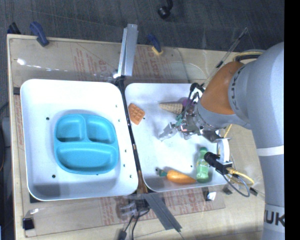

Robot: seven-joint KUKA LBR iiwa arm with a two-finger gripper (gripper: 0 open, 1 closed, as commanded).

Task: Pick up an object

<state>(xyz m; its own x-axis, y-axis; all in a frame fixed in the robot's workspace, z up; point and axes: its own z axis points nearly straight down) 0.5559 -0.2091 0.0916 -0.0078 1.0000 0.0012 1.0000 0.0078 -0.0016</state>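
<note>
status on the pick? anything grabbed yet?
Done: the grey arm has reached into the right white bin, and its end effector sits low over bare floor. In hand: nothing visible between its tips. Left: the grasp and lift. The orange waffle-textured piece, tan ice-cream cone, orange carrot and green bottle all lie loose in that bin. The blue divided plastic tray sits in the left bin.

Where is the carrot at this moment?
The carrot lies in the right bin, along its near edge toward the lower right corner, just left of the green bottle and below the pincer.
</note>
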